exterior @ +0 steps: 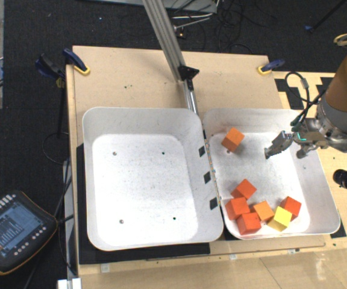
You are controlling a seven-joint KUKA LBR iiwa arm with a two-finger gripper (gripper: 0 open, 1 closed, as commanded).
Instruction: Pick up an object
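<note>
Two white bins sit side by side on the bench (161, 77); left bin (140, 176), right bin (318, 185). All blocks are in the right bin.

One orange block (233, 139) sits alone near that bin's upper left corner, tilted, well apart from the others. A cluster lies at the lower end: red block (244, 189) on top of the group, red block (237, 208) just below and left of it, red block (249, 223) lowest, orange block (262, 210) in the middle, yellow block (280, 218) to its right, red block (290, 206) at the far right. Most appear to touch their neighbours.

Arm (345, 95) enters from the right, orange band above the wrist. Gripper (290, 146) hangs over the upper right part of the right bin, fingers spread apart, one dark finger (276, 145) pointing left toward the lone orange block, the other (306, 150) nearer the wrist. Nothing between them. Gripper is well apart from the cluster and short of the lone block.

A metal pole (167, 32) slants down from the top to the seam between the bins. A pendant (11, 230) lies on the floor at lower left.
</note>
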